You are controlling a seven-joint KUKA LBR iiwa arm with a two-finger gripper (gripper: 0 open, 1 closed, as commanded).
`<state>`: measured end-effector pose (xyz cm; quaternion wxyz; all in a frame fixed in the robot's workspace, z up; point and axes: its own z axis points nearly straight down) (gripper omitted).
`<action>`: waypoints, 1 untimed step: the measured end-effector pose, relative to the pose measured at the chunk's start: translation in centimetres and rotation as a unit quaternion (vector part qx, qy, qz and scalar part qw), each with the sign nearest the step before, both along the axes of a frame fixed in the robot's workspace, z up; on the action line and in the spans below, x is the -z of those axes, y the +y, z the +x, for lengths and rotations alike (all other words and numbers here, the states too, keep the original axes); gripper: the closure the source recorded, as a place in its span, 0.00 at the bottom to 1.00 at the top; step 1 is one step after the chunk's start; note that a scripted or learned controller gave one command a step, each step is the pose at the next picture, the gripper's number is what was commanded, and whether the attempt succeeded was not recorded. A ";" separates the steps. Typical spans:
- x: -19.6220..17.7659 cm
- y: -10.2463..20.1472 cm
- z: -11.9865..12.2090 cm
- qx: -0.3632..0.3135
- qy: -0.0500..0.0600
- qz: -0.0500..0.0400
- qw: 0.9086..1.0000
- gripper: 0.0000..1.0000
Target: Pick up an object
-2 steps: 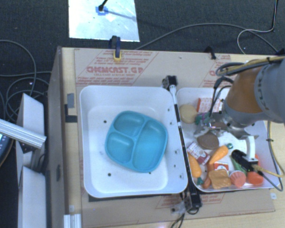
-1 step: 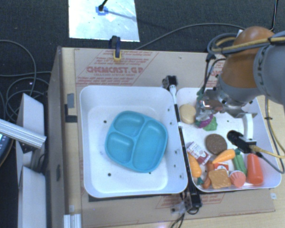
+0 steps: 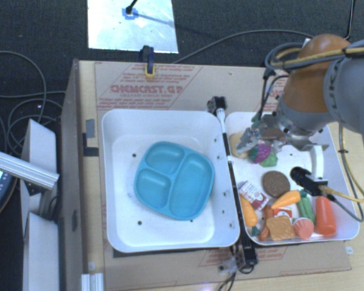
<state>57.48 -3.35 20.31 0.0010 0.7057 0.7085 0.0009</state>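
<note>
The gripper (image 3: 255, 139) is seen low in the far left part of the right bin (image 3: 346, 220); whether it is open or closed cannot be told. Purple grapes (image 3: 266, 153) are found just beside it, on its near side. A brown cookie (image 3: 275, 183) is placed nearer, with a carrot (image 3: 285, 199), toast (image 3: 281, 227) and a red sausage (image 3: 325, 215) crowded along the near edge. A blue plate (image 3: 175, 179) is laid in the left bin (image 3: 118, 162).
</note>
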 end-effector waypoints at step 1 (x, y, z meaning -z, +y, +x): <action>4.9 -6.9 -1.0 0.002 0.002 -0.001 1.000 0.00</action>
